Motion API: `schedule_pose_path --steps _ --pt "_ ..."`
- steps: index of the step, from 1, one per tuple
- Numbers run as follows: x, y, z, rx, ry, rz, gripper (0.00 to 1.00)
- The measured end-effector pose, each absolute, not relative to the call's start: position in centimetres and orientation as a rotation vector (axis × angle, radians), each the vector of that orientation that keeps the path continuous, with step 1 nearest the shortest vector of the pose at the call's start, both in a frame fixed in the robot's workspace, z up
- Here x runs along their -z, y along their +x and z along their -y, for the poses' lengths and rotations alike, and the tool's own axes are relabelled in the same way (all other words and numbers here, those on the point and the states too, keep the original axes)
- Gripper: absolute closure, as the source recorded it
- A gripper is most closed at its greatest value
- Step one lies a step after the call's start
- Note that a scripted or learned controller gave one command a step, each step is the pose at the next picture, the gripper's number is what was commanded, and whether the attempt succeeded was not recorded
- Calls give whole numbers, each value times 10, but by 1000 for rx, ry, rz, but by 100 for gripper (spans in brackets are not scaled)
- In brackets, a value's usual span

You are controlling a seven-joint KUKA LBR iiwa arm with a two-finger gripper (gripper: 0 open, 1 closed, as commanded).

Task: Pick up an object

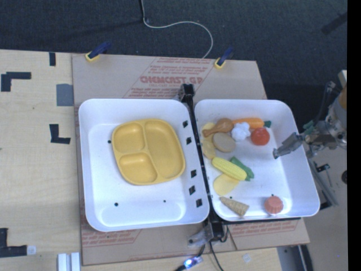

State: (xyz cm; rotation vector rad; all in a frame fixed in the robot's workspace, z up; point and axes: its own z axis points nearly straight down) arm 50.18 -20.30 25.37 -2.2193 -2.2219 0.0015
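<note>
The right bin (pixel 293 176) holds several toy foods. A brown drumstick (pixel 218 127), an orange carrot (pixel 249 121), a white cauliflower (pixel 241 131) and a red tomato (pixel 260 136) lie at its far end. A brown round piece (pixel 224 143), a corn cob (pixel 228 167) with a green piece (pixel 243 169) beside it, and a yellow slice (pixel 225 184) sit in the middle left. A cone (pixel 234 206) and a pink-red fruit (pixel 274 204) lie near the front. My gripper (pixel 285 147) hangs over the bin's right side, right of the tomato and apart from every item.
A yellow divided plate (pixel 148 151) lies in the left bin (pixel 96 168). The two bins meet along a black-clipped rim (pixel 196 151). A cable (pixel 186 24) loops on the dark floor behind the bench. The arm's wrist (pixel 330 131) stands just outside the right bin's rim.
</note>
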Motion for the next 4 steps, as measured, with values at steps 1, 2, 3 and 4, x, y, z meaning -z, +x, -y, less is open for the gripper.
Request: schedule_pose_path --steps 1,2,3,4 --pt "-78 482 142 -1 -2214 2219 0" --pt "-97 485 144 6 -2216 2221 100" --pt "-189 485 74 9 -2213 2233 100" --pt "-323 485 10 17 -2214 2239 100"
